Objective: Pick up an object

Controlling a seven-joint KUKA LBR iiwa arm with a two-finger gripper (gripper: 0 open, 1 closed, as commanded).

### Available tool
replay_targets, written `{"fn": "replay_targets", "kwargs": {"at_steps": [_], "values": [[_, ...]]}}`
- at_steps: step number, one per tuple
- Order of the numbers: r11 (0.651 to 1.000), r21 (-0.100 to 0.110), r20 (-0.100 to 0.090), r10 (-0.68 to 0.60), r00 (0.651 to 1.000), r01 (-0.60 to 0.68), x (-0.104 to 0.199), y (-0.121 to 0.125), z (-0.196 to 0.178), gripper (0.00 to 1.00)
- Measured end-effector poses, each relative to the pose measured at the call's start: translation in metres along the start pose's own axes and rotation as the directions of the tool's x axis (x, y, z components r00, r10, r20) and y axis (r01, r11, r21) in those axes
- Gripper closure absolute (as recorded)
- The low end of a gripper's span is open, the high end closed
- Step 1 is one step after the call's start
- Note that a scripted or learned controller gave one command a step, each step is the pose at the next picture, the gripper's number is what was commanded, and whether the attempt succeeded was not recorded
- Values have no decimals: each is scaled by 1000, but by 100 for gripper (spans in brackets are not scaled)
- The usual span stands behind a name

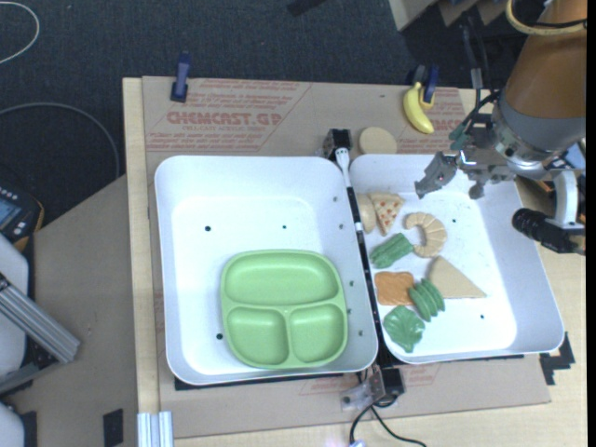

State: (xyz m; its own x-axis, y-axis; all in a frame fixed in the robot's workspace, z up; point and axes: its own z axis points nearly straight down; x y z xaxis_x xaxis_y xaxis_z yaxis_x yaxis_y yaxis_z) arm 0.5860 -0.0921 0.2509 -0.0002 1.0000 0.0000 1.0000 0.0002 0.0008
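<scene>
The arm (549, 73) is cut off by the top and right edges above the tool (453, 177). Left of the tool, the bin rim (357, 214) partly hides a cracker (366, 214).

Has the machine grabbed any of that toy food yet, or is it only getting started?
Nothing looks picked up yet. The end effector hangs open over the far part of the right white bin, with nothing between its fingers. The toy food lies in that bin: the pizza slice, the curled tan croissant, the green pea pod and more. The green divided plate sits in the left bin. The descent, grasp and lift remain.
</scene>
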Motion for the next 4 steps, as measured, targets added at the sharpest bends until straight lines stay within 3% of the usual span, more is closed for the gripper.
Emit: {"fn": "replay_targets", "kwargs": {"at_steps": [1,2,3,4], "values": [[1000,11,-3,1,1000,-1,14,-49,70,0],[1000,3,1,4,1000,-4,-2,-84,164,0],[1000,-6,3,3,1000,-3,-1,-81,149,100],[1000,-5,-3,-8,1000,8,81,-107,61,100]]}}
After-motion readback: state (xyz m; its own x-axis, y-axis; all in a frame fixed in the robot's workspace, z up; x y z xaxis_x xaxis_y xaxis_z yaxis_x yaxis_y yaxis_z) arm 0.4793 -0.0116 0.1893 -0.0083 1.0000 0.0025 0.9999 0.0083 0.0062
